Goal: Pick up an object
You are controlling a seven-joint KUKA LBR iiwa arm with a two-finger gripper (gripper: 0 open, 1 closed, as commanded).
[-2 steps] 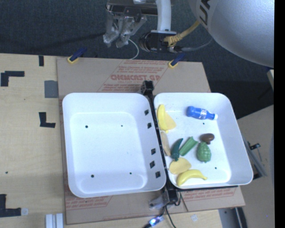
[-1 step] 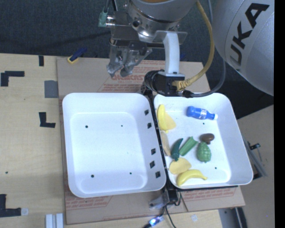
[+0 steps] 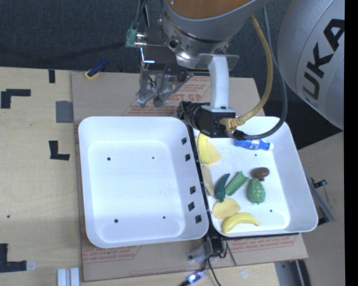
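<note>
Left bin [image 3: 95, 139] beside right bin [image 3: 291, 167]; banana [image 3: 239, 222], avocado [image 3: 256, 191] in right bin.

Large black letters "UKA" on the grey arm housing [image 3: 321, 53] — partly cut off, nothing else legible

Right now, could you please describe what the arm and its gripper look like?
The arm is bulky grey, bearing large dark letters, with an orange band above the wrist. The gripper is bare grey metal with two thin fingers. A yellowish cable and a black one loop beside a white bracket.
</note>
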